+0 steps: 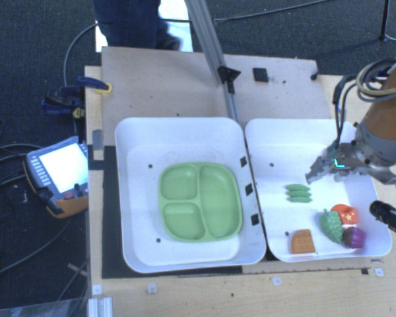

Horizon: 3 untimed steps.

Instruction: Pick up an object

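Note:
The right bin [277, 144] holds a green pea pod [297, 192] near its middle, and along its front an orange cracker-like piece [303, 242], a green bumpy vegetable [331, 226], a red tomato [344, 212] and a purple piece [354, 237]. My gripper [319, 170] hangs over the right bin, just up and right of the pea pod, with nothing visible between its fingers. The grey arm with its orange band [386, 121] comes in from the right.
The left bin [138, 150] holds a green divided plate [200, 201]. A metal pole [208, 35] slants over the bench behind the bins. A handheld pendant [58, 175] lies on the floor at the left.

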Each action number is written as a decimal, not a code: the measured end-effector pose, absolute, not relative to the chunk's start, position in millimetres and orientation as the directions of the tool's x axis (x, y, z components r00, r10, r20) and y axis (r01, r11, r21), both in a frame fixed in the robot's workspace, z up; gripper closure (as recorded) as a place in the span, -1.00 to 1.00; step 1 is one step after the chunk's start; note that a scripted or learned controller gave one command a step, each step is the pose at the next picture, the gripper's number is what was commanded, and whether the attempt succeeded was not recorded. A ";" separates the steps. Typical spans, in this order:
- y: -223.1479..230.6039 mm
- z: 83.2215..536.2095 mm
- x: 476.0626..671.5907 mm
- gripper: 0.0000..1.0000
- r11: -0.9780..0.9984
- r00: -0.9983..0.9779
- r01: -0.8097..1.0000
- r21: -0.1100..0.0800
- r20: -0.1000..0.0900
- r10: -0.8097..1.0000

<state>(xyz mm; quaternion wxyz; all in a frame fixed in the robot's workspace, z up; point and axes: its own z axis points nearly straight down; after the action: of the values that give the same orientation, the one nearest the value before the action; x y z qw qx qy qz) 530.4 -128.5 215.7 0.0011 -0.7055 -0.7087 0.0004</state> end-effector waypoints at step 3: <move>-136.4 132.5 533.1 -1.00 0.001 -0.001 1.000 -0.001 0.000 1.000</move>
<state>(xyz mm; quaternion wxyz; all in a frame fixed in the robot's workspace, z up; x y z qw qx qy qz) 533.1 -136.4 132.5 0.0005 -0.7066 -0.7076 0.0003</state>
